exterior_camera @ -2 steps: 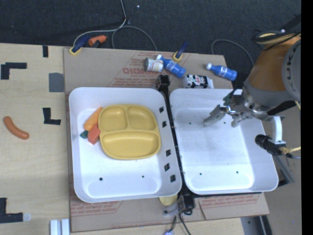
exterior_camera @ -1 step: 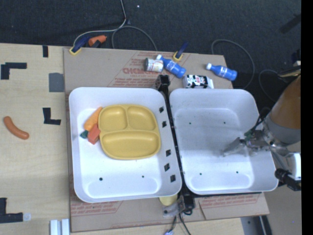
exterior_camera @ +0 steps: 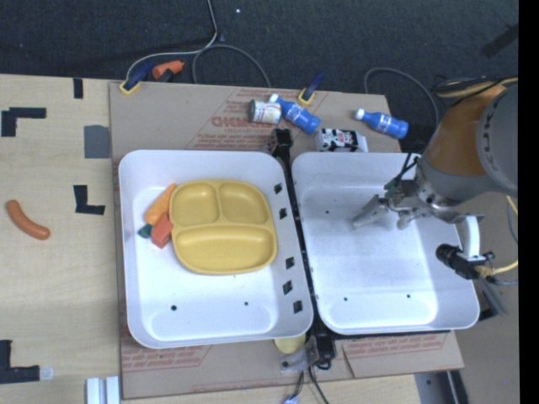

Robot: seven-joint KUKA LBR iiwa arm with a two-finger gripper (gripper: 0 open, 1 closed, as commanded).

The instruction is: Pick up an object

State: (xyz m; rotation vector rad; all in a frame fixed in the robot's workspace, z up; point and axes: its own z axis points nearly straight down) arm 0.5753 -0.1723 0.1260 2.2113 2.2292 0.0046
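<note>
You saw the grey two-finger gripper [exterior_camera: 376, 212] spread and holding nothing over the right white bin [exterior_camera: 379, 305]; the yellow divided plastic plate [exterior_camera: 223, 225] lay in the left white bin [exterior_camera: 206, 318].

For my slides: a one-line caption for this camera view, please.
Tool over the right bin; yellow divided plate and carrot in the left bin.

White bins: 2, left bin [exterior_camera: 139, 310] and right bin [exterior_camera: 379, 310]. Yellow divided plate [exterior_camera: 223, 225]: 1, three compartments. Toy carrot [exterior_camera: 157, 207]: 1, with 1 small red piece [exterior_camera: 160, 236] beside it. Blue-and-white bottles: 2, [exterior_camera: 299, 116] and [exterior_camera: 383, 123]. White canister [exterior_camera: 264, 110]: 1. Black-and-white packet [exterior_camera: 341, 140]: 1. Toy sausage [exterior_camera: 27, 219]: 1. Bench clamps: 2, [exterior_camera: 152, 74] and [exterior_camera: 312, 87].
</note>
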